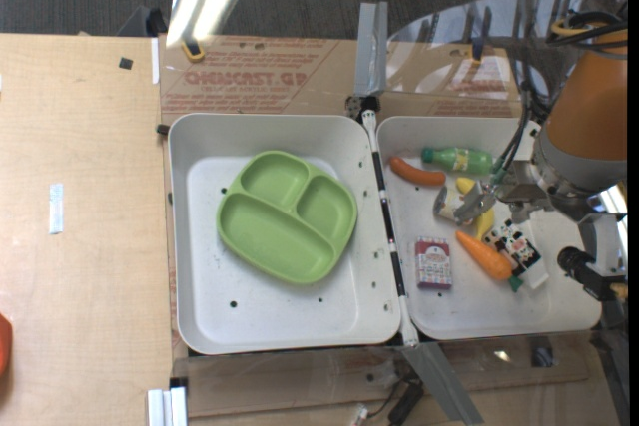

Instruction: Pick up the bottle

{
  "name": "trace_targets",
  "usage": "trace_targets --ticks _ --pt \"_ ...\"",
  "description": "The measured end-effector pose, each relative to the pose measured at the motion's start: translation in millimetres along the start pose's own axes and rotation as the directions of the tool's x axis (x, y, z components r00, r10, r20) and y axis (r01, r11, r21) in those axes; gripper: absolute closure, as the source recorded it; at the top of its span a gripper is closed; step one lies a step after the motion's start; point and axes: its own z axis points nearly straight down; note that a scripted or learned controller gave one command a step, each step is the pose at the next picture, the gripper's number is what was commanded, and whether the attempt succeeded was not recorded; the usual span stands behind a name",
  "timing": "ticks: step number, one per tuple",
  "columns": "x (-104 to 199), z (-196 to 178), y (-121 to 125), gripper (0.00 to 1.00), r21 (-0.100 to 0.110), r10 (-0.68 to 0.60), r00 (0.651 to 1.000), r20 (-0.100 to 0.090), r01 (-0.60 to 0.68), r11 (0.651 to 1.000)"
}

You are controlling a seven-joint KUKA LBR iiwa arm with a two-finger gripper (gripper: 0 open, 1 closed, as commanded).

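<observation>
A small green bottle (pixel 457 158) with a yellow-green label lies on its side at the back of the right bin (pixel 559 319), its cap pointing left. My gripper (pixel 459 206) hangs over the middle of that bin, just in front of the bottle and apart from it. Its two grey fingers stand open with nothing between them. The grey arm with its orange band (pixel 591 105) comes in from the right and covers the bin's far right corner.
Around the gripper lie a red sausage (pixel 417 173), a yellow piece (pixel 466 185), an orange carrot (pixel 485 255), a black-and-white carton (pixel 519 248) and a small red box (pixel 433 264). The left bin (pixel 200 304) holds a green divided plate (pixel 288 215).
</observation>
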Motion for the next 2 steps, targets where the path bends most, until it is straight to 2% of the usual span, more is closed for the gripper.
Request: trace_targets --ticks 1,2 --pt "-41.3 116.6 97.3 0.00 -0.005 0.081 0.997 0.001 -0.081 0.997" --pt "-42.6 107.7 97.3 1.00 -0.005 0.085 0.996 0.001 -0.085 0.996"
